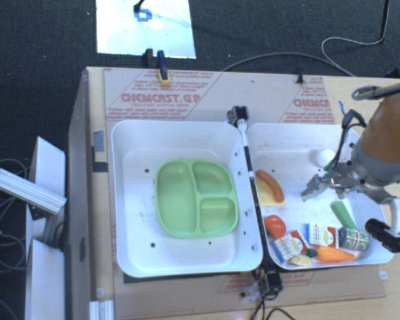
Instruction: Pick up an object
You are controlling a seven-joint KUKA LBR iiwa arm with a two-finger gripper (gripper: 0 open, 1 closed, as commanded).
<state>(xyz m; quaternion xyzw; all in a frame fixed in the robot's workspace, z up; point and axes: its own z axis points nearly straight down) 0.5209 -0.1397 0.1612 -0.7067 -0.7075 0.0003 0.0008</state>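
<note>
The right bin [300,142] holds several toy foods. A red-and-orange sausage [270,186] lies by its left wall, with a red tomato [275,225] below it. A white egg [323,157] rests near the back. A green cucumber [343,213], an orange carrot [333,253], a small can [353,239] and small cartons [319,234] crowd the front right. My gripper [315,187] hangs over bare bin floor in the middle, right of the sausage and below the egg. Nothing shows in its grasp.
The left bin [133,152] holds a green divided plate [197,199]. A black divider bar [248,172] runs between the bins. The arm's orange band [390,129] and wrist cover the right bin's right side. A snack packet [288,247] lies at the front.
</note>
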